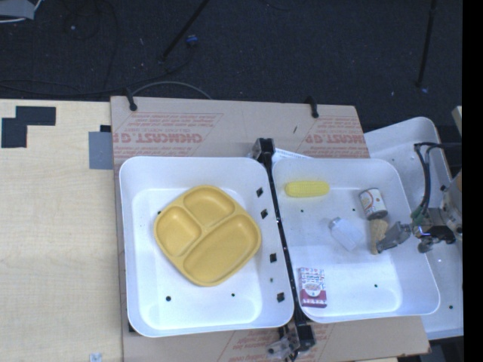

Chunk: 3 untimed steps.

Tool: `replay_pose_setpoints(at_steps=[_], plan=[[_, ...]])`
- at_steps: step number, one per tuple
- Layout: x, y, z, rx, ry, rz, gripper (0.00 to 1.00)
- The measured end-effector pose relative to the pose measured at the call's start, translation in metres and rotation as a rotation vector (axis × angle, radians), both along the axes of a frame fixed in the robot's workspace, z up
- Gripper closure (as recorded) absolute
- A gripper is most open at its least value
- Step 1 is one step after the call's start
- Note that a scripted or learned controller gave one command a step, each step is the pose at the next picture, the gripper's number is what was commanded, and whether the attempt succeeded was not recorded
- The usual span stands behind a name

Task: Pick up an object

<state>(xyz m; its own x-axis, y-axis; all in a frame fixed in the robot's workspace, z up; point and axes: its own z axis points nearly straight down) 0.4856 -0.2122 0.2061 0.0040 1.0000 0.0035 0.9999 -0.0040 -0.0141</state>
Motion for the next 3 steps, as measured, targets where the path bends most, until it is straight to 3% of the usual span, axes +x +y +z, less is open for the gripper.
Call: replay_pose_setpoints(at_steps=[1, 3], plan=[[0.003, 0.0, 0.006, -0.004, -0.013, 0.004, 0.0], [-0.003, 0.011, -0.086, 0.0, -0.007, 0.004, 0.0]])
